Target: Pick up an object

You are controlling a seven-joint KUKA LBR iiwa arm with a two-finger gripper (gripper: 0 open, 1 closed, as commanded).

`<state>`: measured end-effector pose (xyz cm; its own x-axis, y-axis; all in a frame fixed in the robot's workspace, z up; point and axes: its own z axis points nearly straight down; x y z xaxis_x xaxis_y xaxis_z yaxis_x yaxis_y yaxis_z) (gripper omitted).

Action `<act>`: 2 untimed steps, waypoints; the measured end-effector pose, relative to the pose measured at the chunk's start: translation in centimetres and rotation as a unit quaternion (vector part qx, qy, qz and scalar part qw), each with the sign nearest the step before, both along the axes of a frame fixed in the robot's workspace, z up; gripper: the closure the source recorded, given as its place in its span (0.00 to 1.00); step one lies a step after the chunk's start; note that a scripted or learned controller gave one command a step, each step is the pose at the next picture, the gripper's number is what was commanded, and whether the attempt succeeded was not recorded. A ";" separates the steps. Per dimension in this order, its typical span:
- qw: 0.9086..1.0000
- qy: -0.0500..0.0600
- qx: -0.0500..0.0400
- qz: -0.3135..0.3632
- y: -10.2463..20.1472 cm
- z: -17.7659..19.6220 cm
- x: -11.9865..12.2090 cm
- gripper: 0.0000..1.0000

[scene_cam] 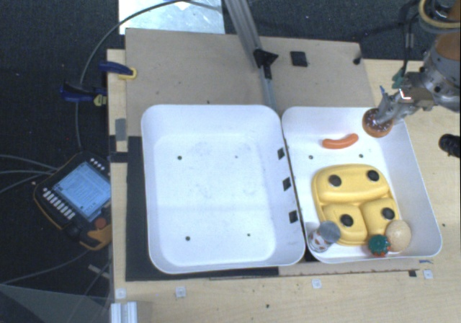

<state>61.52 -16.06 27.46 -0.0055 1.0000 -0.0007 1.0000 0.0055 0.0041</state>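
At the right bin's (425, 192) far corner, the jaws (382, 118) sit over a small brown ring (374, 125); whether they are released or clenched I cannot tell. Likely light and stiff, the ring is best pinched across its rim. Nearby lies an orange sausage (339, 142). No writing is legible.

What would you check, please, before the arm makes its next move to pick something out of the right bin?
1. Gripper over the right bin: ok, at its far right corner.
2. Object at the fingertips: a brown round piece sits there; whether it is gripped, cannot tell.
3. Finger opening: cannot tell.
4. Other targets reachable: ok; orange sausage lies alone, apart from the yellow tray.
5. Crowding: not ok at the near edge; egg, teal ball and grey piece sit against the tray.
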 end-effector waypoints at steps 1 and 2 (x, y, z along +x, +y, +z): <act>1.000 0.001 0.001 0.002 5.4 0.2 -0.6 1.00; 1.000 0.001 0.001 0.002 10.0 -0.5 -1.0 1.00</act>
<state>60.56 -6.03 26.93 -0.0099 0.9999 0.0013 0.9999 0.0099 0.0016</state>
